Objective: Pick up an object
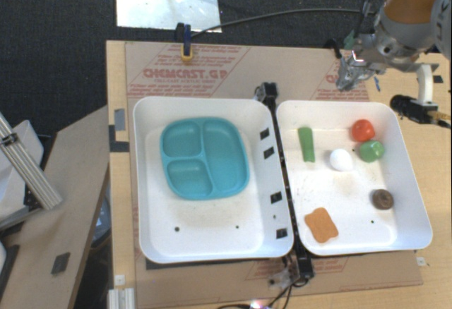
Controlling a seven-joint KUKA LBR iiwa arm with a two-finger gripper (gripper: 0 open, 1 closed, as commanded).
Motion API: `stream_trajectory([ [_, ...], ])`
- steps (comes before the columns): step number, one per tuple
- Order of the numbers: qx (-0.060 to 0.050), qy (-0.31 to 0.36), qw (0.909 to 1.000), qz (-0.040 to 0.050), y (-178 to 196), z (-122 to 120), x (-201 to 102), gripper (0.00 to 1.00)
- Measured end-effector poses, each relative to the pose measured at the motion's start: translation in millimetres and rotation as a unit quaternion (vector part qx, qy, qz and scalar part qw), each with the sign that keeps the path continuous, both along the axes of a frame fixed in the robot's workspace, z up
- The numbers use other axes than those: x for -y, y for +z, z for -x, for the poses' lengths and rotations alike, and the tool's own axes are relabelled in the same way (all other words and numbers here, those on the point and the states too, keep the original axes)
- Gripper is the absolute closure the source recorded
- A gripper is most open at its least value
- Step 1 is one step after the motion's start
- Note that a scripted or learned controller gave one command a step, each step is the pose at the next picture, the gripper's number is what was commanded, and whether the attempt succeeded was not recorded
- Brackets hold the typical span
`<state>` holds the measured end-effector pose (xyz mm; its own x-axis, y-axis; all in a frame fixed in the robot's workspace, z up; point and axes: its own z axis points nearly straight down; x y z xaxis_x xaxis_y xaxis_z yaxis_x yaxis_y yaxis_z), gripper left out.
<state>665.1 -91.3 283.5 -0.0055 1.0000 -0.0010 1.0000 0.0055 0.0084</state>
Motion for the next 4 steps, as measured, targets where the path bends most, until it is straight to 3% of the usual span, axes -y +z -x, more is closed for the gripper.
stream_trajectory([
  [2, -0.004, 0.001, 1.0000, -0.0011, -18, 34, -81, 1.00],
  [4, -0.005, 0.002, 1.0000, -0.0015, -44, 55, -188, 1.00],
])
